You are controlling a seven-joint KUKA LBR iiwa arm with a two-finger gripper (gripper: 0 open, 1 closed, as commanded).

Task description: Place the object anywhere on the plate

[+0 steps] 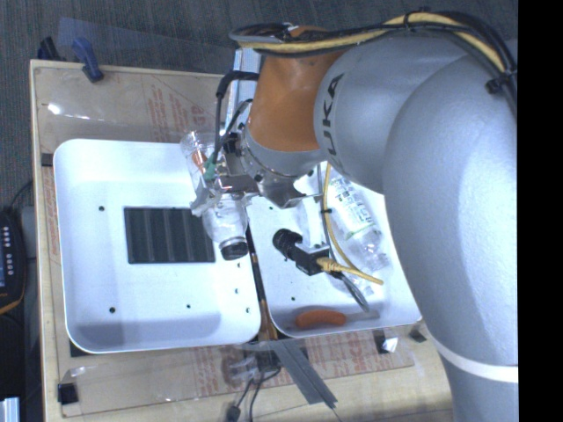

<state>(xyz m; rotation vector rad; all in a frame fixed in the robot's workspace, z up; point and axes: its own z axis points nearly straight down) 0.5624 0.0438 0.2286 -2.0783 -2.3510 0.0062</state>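
Note:
A dark ribbed plate (pixel 167 234) lies flat in the middle of the left bin (pixel 88 315). My gripper (pixel 215 183) hangs over that bin's right side, just past the plate's upper right corner. Directly below the gripper is a small clear bottle with a dark cap (pixel 226 229), right of the plate near the wall between the bins. The wrist hides where the bottle meets the gripper, so I cannot tell whether it is held.
The right bin (pixel 400 310) holds a larger clear plastic bottle (pixel 356 227), an orange oblong item (pixel 320 318) near the front wall and a thin grey tool (pixel 356 294). The arm's bulk covers most of that bin. A blue clamp (pixel 88 60) sits at the bench's far left corner.

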